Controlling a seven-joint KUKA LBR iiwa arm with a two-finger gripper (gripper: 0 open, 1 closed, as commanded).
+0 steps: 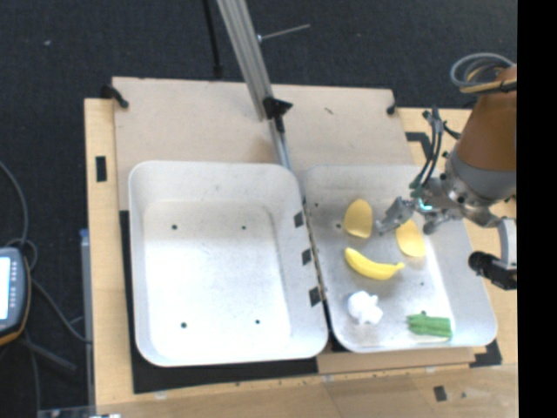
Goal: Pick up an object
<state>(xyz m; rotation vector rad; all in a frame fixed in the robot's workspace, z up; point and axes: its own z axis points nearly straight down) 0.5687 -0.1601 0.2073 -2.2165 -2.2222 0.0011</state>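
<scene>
Two yellow pieces flank the claw (416, 213) in the right bin (470, 320): one (358, 219) beside its left fingertip, one (411, 239) just beneath. Claw appears released, gripping nothing, though detail is poor.

White bins (218, 259) hold a yellow banana (374, 266), white lump (365, 307), green piece (430, 325).

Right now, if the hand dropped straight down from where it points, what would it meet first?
Probably the yellow piece just beneath the hand, in the right bin; height above it is unclear.
</scene>
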